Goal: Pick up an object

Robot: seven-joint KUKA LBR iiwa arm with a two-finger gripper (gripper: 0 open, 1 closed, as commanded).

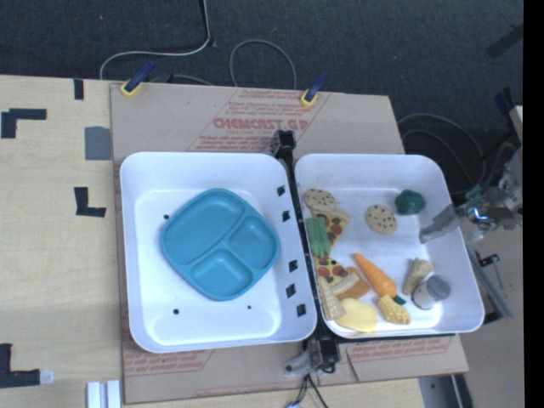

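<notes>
Lying in the right shallow white bin (442, 177) is a cluster of toy food items: an orange plastic carrot (375, 274) near the middle, a round speckled cookie (382, 218) above it, and a dark green rounded piece (410, 201) toward the bin's upper right. A pale yellow lemon-shaped piece (358, 315) and a yellow corn cob (393, 310) sit along the lower wall, just beside each other. A grey disc (436, 289) rests near the lower right corner. A green strip (317, 235) lies along the left wall. The gripper (442, 223) hangs at the bin's right rim, apart from every item; whether its fingers are wide or narrow cannot be told. The left shallow white bin (140, 228) holds a blue divided plastic plate (220, 243). Both bins rest on a brown cardboard sheet (246, 121) on the surface.
</notes>
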